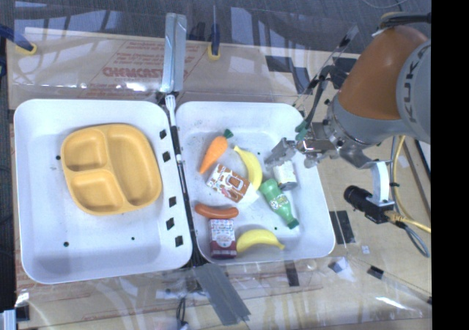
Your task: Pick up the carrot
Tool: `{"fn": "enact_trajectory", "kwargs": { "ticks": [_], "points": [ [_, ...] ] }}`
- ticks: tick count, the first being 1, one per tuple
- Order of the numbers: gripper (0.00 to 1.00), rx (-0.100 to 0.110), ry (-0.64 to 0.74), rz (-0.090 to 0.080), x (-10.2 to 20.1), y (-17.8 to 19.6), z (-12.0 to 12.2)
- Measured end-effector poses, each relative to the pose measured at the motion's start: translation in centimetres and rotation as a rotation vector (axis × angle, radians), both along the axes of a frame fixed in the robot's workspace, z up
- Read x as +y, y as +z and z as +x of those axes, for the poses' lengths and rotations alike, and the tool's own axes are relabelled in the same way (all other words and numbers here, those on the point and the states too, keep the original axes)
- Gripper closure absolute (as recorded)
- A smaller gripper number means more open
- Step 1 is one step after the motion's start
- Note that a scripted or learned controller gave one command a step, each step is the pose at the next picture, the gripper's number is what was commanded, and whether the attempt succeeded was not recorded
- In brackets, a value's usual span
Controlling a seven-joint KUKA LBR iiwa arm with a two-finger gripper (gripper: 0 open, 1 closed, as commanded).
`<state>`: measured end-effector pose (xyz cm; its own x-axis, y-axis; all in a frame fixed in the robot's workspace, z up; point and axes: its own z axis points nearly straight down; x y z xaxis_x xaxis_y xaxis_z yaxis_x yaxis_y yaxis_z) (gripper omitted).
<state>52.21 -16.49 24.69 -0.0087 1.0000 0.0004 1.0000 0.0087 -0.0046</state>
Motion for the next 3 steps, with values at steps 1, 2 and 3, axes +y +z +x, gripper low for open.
{"fn": "enact_trajectory", "kwargs": {
  "ticks": [1,2,3],
  "points": [
    [0.0,-0.003,0.197,-0.001,7.4,2.6,8.8],
    [0.0,0.0,0.304,0.001,5.2,-9.8,11.5],
    [0.0,0.0,0.39,0.002,6.6,-15.8,13.5]
  ]
}}
